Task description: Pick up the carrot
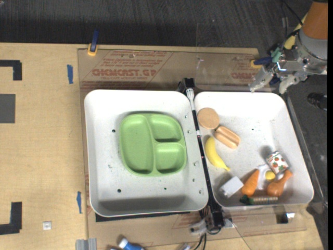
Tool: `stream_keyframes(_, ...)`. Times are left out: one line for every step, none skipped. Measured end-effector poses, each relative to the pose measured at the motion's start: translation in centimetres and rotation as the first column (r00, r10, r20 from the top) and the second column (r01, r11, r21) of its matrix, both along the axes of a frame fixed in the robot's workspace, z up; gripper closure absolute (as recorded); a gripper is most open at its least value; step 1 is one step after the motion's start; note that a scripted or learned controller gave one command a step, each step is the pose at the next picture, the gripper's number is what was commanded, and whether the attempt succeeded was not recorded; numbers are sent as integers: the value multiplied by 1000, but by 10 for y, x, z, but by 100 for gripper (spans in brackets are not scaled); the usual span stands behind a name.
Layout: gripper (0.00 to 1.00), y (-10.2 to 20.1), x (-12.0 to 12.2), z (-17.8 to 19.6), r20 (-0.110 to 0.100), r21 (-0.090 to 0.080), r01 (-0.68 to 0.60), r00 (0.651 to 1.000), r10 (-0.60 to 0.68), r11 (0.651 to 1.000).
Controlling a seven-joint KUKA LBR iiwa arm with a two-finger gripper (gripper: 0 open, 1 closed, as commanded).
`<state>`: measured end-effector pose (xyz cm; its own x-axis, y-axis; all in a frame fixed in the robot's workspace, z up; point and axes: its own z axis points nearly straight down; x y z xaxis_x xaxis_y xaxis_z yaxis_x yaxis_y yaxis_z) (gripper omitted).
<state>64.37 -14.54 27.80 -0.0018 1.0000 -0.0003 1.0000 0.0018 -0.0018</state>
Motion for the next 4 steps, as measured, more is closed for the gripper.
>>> stream_keyframes(0,-5,-58,-122,-3,3,-276,961,276,961)
stream_keyframes(0,-22,-123,-184,7,-4,-520,854,520,854)
stream_keyframes(0,-5,-159,-189,11,-15,-668,744,668,744)
stream_keyframes(100,-7,-154,-176,21,-34,-665,746,666,746)
